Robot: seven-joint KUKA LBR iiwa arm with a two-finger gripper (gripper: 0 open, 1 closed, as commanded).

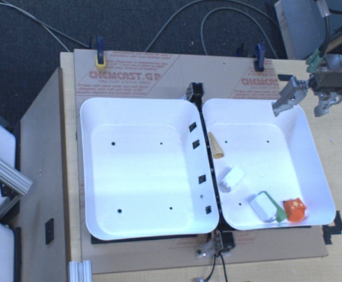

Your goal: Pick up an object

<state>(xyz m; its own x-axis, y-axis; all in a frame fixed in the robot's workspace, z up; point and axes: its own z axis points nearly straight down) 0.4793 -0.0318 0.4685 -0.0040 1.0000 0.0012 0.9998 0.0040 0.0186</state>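
The two-finger gripper (303,101) hangs with its grey fingers spread apart and nothing between them, up at about two o'clock on the shallow white right-hand bin (312,151), over its far rim. Everything that could be picked lies in that bin. Nearest the tool, toward nine o'clock from the bin's middle, a tan cone-shaped piece (216,145) rests just beside the black divider (204,157) where the two bins meet. Below it, around seven o'clock, sits a small white blocky object (231,178). At five o'clock, near the front rim, a clear flat piece with a green edge (267,207) lies just beside an orange cube-like block (294,210). The shallow white left-hand bin (89,157) lies farther off. I judge this the approach step: no target is reached yet, and the next move calls for carrying the open fingers over one object and descending to straddle it.
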